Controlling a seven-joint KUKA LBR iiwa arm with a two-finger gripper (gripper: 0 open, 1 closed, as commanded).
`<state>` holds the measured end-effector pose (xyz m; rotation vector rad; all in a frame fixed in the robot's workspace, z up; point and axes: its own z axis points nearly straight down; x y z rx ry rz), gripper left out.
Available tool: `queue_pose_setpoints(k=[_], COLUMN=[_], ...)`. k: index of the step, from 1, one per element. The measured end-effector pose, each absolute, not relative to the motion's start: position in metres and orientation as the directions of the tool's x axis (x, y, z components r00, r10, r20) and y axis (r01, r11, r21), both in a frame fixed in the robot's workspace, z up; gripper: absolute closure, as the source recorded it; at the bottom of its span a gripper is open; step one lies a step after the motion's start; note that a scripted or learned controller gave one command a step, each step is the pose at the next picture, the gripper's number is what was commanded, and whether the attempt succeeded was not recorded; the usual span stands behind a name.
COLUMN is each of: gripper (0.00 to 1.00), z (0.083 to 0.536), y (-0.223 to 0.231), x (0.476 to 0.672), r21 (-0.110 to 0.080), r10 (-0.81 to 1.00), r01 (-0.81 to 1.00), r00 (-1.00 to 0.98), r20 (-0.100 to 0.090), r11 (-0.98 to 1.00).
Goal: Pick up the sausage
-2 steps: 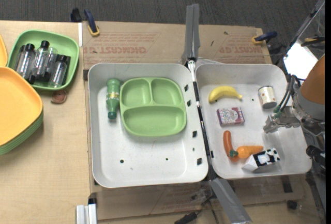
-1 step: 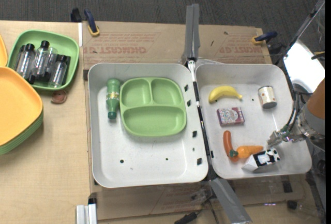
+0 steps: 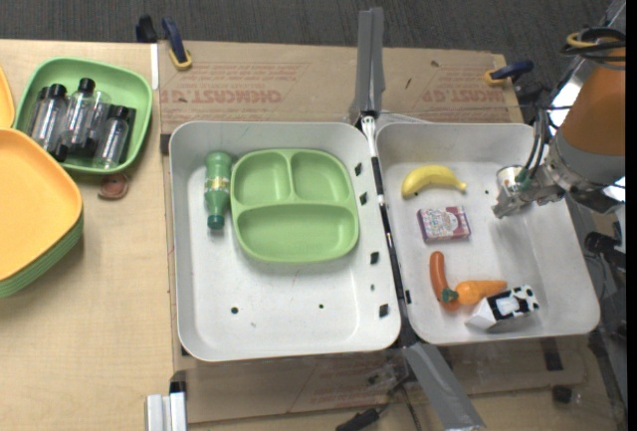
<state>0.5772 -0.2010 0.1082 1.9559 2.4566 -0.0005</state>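
Note:
The sausage (image 3: 437, 273) is a short red-orange link lying roughly upright near the front left of the right bin (image 3: 567, 250). Its lower end touches the green top of an orange carrot (image 3: 478, 292). My gripper (image 3: 510, 197) hangs over the right bin's right half, up and to the right of the sausage and well apart from it. Nothing shows between its fingers.
In the right bin lie a banana (image 3: 433, 181), a small pink card box (image 3: 444, 223) and a black-and-white carton (image 3: 506, 308). The left bin (image 3: 269, 320) holds a green divided plate (image 3: 295, 203) and a green bottle (image 3: 217, 188). Orange plates (image 3: 35, 220) and a green tray of bottles (image 3: 84, 114) stand at the left.

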Motion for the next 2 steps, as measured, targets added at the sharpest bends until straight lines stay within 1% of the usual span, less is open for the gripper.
queue_pose_setpoints(k=[1, 2], gripper=[1.0, 1.0], z=[0.094, 0.1029], y=[-0.2156, -0.216], x=[0.4992, 0.4995], r21=[-0.001, 0.0], r10=[0.946, 0.947], r01=[0.946, 0.947], r00=[-0.324, -0.32], r20=[0.0, 0.0], r11=[0.324, 0.32])
